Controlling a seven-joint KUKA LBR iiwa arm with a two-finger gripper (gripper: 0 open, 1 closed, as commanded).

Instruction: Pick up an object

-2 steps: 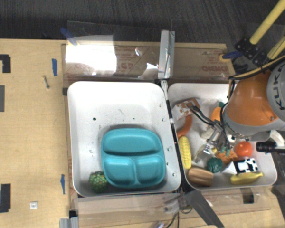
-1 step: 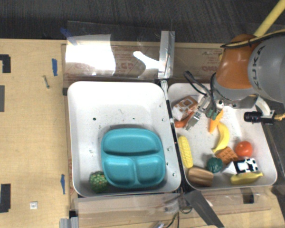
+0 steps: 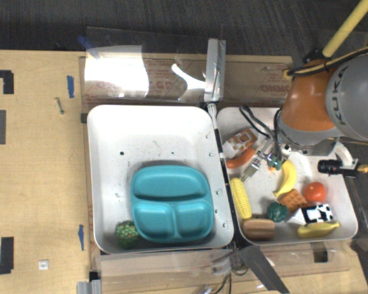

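Two white bins [image 3: 104, 164], one teal divided tray [image 3: 170, 203], one banana [image 3: 287, 177], one corn cob [image 3: 240, 197], one tomato [image 3: 316, 191]

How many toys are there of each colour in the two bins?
Yellow: 3, the corn, the banana, and a yellow piece
Orange: 2, the carrot and a waffle-like block
Red: 1, the tomato
Green: 2, the bumpy ball and a dark green toy
Brown: 1, the bread roll
Teal: 1, the tray
Black-and-white: 1, the cube
Total: 11
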